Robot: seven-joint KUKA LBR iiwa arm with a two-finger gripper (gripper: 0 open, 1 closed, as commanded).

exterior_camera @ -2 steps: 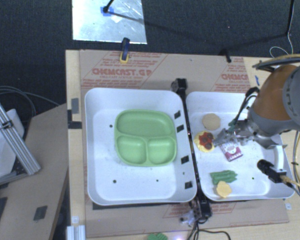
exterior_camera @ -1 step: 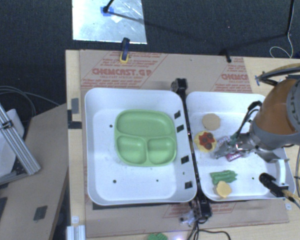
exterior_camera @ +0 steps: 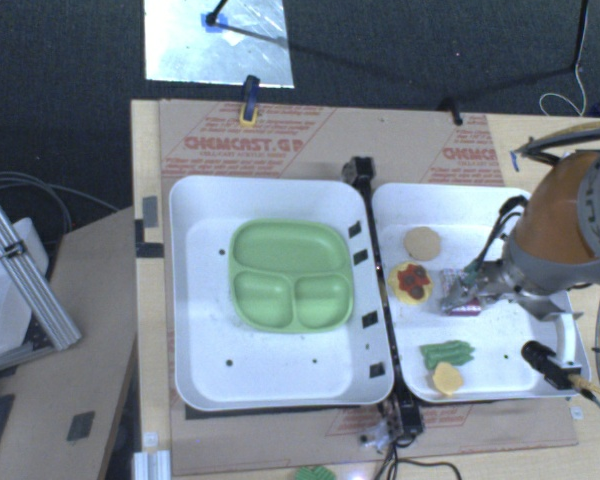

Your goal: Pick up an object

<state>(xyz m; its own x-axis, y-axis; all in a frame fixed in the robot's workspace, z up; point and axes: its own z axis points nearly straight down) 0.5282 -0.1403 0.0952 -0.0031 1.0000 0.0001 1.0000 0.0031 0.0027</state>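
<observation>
On the desk (exterior_camera: 310, 123), the left bin (exterior_camera: 195, 298) holds a green tray (exterior_camera: 290, 273). Right of that tray, in the right bin (exterior_camera: 500, 203), lie a tan disc (exterior_camera: 422, 242), a red-and-yellow piece (exterior_camera: 412, 281), a green piece (exterior_camera: 447, 351) and a yellow piece (exterior_camera: 447, 378). The gripper (exterior_camera: 462, 296) sits low, just right of the red-and-yellow piece, the nearest thing, lying toward the tray from it. Something purplish shows at its tip; I cannot tell whether the fingers are open or closed. A pick here would likely mean shifting slightly toward the tray.
</observation>
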